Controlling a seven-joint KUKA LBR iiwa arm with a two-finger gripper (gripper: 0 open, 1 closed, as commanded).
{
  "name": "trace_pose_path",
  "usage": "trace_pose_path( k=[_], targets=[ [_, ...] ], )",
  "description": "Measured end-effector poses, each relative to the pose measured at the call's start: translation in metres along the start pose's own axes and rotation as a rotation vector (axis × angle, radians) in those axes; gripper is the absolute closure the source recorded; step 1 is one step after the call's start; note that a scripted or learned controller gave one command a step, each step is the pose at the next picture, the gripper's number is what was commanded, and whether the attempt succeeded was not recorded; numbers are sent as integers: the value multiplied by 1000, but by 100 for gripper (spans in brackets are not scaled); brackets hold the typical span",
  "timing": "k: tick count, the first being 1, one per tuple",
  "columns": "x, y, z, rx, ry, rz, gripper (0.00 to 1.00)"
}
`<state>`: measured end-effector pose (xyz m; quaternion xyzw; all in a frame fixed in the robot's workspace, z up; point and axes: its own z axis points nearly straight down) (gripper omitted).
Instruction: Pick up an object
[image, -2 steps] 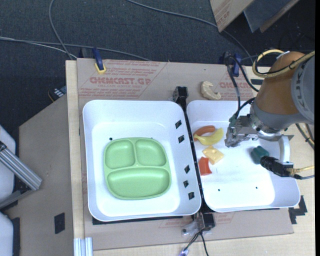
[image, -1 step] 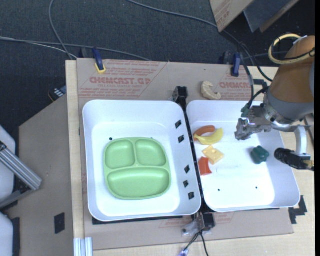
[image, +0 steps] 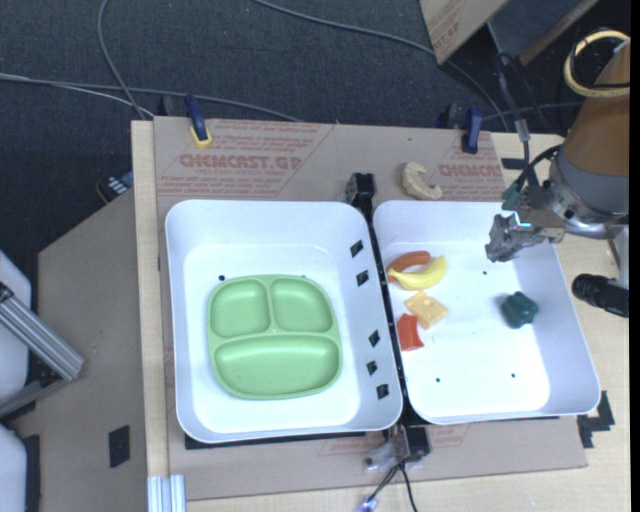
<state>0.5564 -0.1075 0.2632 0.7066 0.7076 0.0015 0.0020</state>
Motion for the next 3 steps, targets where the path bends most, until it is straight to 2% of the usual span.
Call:
trace_pose_path(
  k=[1, 2, 3],
  targets=[
    [45, -7, 8, 8, 3, -3, 100],
    [88, -2, 22, 9, 3, -2, 100],
    [149, -1, 21, 5, 3, -3, 100]
  ],
)
